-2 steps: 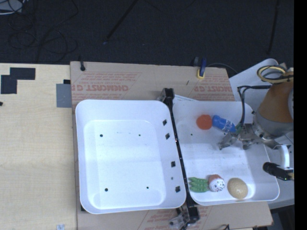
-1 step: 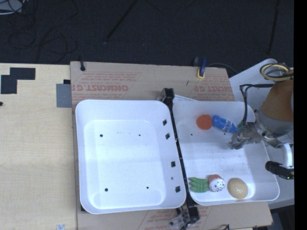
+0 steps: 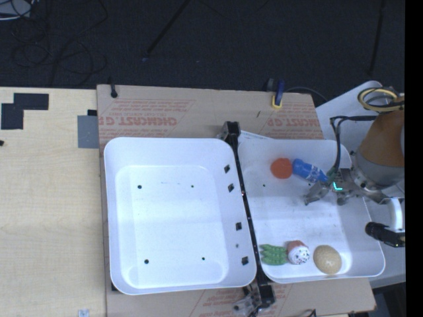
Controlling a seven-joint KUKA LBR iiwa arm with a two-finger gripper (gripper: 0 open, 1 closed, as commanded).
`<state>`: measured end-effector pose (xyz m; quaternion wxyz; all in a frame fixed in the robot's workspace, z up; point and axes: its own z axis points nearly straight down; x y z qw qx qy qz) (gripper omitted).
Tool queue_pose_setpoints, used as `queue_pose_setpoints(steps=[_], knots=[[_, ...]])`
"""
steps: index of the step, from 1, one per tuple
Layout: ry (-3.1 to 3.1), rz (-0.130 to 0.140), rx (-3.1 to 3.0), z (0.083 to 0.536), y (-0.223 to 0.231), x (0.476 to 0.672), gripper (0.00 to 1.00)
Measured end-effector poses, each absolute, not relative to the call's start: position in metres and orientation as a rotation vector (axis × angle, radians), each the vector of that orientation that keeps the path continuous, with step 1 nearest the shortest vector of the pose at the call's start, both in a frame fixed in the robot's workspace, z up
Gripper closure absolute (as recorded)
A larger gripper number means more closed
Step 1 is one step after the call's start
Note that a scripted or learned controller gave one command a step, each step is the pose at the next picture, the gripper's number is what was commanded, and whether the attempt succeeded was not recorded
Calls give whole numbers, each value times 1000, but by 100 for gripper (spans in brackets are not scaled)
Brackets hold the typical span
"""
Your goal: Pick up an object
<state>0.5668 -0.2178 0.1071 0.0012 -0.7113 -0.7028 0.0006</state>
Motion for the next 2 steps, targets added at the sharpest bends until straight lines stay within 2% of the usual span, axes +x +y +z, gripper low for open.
queue_pose_setpoints(steps=[2], knots=[[-2206, 2, -2233, 107, -218, 567, 0]])
